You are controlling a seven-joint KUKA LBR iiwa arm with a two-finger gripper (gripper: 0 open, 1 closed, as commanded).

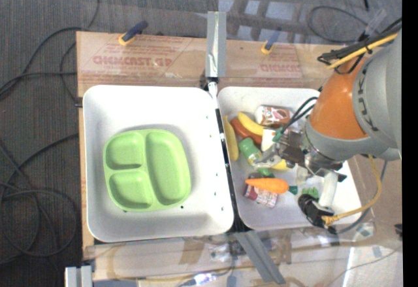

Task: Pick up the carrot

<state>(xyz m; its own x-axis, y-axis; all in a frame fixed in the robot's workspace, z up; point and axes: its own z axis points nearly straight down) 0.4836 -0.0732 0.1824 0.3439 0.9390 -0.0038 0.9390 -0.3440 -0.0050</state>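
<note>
The carrot, orange with a small green tip on its right, lies flat in the right bin near the front. It rests against a red and white packet. My gripper hangs over the middle of this bin, just behind the carrot and a little above it, pointing left. It sits over a cluster of toy food, and nothing of the carrot is between its tips.
Behind the gripper lie a yellow banana, an orange-and-yellow piece, a green piece and a brown can. The left bin holds a green divided plate.
</note>
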